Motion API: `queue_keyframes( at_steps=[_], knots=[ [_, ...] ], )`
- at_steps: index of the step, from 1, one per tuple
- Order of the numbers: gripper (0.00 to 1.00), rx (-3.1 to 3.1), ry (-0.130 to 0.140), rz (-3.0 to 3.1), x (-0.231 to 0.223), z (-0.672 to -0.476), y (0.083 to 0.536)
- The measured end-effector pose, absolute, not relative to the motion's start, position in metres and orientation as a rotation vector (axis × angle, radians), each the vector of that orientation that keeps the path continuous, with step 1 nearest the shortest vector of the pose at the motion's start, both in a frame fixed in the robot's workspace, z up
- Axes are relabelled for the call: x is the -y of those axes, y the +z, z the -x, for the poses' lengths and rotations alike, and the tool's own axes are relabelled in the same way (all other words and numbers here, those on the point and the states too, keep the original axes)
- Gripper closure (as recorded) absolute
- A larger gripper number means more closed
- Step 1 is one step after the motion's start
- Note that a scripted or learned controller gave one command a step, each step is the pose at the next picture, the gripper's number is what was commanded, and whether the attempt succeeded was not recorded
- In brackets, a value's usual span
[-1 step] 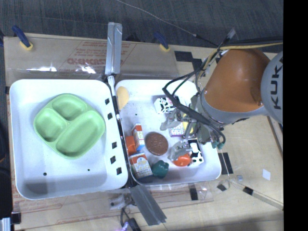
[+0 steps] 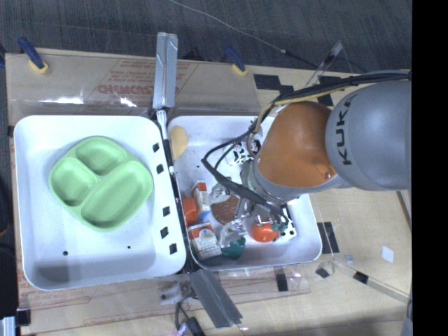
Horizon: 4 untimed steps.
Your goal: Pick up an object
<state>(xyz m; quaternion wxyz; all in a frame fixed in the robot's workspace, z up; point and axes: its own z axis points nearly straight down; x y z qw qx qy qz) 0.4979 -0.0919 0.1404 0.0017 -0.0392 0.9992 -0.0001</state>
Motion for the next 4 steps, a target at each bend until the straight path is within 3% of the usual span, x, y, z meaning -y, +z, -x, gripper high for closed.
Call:
queue_keyframes(
  at_steps=[1, 2, 3, 4],
  knots=[
    [0.0, -3.113, -0.001, 0.371, 0.067, -0.612, 0.195],
    [0.0, -3.129, 0.0, 0.319, 0.109, -0.561, 0.143],
    [0.0, -3.059, -0.027, 0.442, 0.098, -0.557, 0.121],
    [0.0, -3.066, -0.012, 0.611, 0.153, -0.538, 0.098]
  ],
)
